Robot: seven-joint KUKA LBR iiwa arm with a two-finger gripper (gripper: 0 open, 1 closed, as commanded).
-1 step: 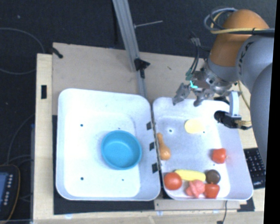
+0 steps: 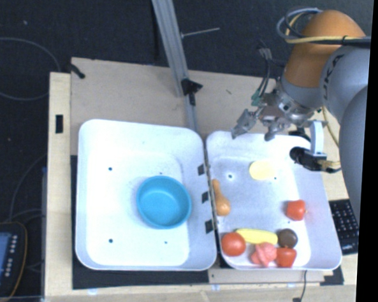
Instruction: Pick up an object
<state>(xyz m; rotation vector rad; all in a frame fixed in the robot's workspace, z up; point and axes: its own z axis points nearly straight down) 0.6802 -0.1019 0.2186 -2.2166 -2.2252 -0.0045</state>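
Here the gripper hangs over the far rim of the right bin, its two fingers spread apart with nothing between them. The nearest candidate is the pale yellow disc, lying flat on the bin floor just below the fingers; it looks thin and light, so it would probably need a pinch across its edges and could skid on the smooth plastic. The orange carrot-like piece rests against the left wall (awkward for finger clearance). The red piece sits alone near the right wall and seems the easiest grab: small, rounded, likely light toy plastic, with room on both sides. The cluster at the near edge, with a yellow banana and red tomato, is crowded. A blue bowl sits in the left bin.
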